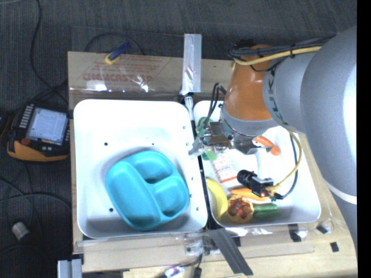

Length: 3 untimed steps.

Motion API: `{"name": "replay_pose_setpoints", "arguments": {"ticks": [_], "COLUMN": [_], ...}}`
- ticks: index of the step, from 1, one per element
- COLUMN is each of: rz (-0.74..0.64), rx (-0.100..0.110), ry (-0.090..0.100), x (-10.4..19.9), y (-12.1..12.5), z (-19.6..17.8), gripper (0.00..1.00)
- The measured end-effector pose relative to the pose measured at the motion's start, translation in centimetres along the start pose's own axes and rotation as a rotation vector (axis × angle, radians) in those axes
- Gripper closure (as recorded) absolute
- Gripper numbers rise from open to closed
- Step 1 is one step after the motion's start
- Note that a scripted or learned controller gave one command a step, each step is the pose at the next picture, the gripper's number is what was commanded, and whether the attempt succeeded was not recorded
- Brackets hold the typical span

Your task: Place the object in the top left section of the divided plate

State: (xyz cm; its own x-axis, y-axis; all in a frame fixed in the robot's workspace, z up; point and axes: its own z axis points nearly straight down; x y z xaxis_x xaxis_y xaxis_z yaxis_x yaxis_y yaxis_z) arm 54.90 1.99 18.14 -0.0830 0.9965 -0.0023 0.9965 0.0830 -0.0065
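Over the bins: the grey arm [324,97] reaches in from the right, its orange band [246,94] above the right bin [307,204].
Gripper: the gripper [204,141] hangs at the wall between the two bins; its opening cannot be told, and nothing can be made out in its grasp.
Divided plate: the blue divided plate [148,187] lies well to the gripper's lower left, in the left bin [104,126], tilted, all sections bare.
Objects: a yellow banana [217,197] lies just below the gripper; beside it sit a reddish-brown item [240,209], hard to identify, and a green piece [265,210]. A white card with red print [223,169] lies under the gripper, part hidden.
Hidden: the arm covers the right bin's upper half; an orange item [268,143] peeks out beside the wrist.
Bench: a handheld screen unit [39,132] lies far left of it.
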Motion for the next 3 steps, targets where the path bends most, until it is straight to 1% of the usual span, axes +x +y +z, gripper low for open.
{"name": "replay_pose_setpoints", "arguments": {"ticks": [1,2,3], "rz": [-0.175,-0.068,-0.395], "rx": [-0.001,-0.001,-0.003], "ry": [0.001,0.002,-0.001], "x": [0.4,-2.9,-1.5], "y": [-3.9,-6.9,-0.3], "z": [0.0,0.0,-3.8], "gripper": [1.0,1.0,1.0]}}
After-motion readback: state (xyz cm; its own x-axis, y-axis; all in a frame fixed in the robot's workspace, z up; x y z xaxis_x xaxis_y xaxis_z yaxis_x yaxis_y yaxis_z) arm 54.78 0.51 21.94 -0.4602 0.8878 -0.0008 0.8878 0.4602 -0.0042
